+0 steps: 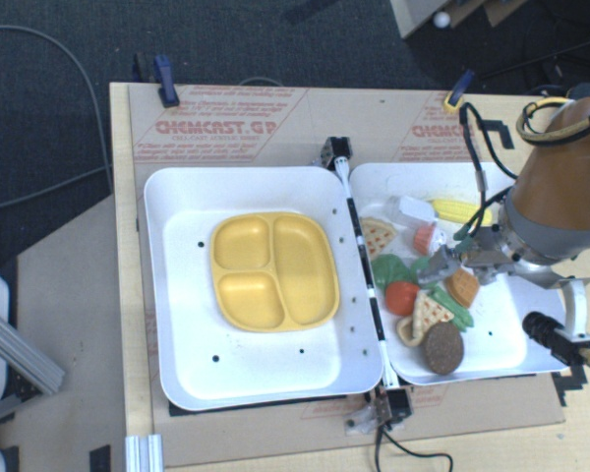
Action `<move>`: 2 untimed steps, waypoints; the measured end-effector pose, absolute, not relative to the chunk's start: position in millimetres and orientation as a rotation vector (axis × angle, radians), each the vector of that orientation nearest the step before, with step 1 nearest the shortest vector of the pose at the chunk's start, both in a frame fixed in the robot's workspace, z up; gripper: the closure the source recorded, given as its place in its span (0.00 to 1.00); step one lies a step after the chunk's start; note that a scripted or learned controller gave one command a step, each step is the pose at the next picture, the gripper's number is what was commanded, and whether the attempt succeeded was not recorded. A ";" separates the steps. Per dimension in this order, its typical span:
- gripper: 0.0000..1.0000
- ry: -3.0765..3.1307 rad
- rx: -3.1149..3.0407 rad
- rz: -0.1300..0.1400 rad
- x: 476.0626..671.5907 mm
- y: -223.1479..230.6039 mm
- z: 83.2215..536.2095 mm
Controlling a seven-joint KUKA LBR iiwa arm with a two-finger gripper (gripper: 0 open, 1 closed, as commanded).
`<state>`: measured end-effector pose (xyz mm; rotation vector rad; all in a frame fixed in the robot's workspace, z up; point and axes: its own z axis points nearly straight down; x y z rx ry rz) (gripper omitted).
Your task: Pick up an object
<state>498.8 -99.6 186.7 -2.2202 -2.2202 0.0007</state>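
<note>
Looking down at the bench, the arm (pixel 556 200) comes in from 3 o'clock and the gripper (pixel 444 268) sits low over the pile of toy food in the right bin (pixel 501 347). Honestly can't tell if it's open or closed, too much metal and clutter blurring together down there.

Nearest thing is the orange bread roll (pixel 463 288), just beside the gripper at about 4 o'clock. The red tomato (pixel 402 297) is at 8 o'clock from it, the green leaf (pixel 386 267) at 9, and the brown cookie (pixel 442 348) further off at 6. The yellow corn (pixel 454 208) lies at 12 with its long axis running 9 to 3.

My guess is it's going for the roll or the tomato. Left bin (pixel 177 293) just has the yellow divided plate (pixel 273 269).
</note>
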 end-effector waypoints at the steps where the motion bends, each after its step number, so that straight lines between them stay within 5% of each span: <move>1: 0.00 -2.222 -2.223 -0.002 562.9 -92.5 86.5; 2: 1.00 -2.223 -2.224 -0.004 563.5 -91.9 96.4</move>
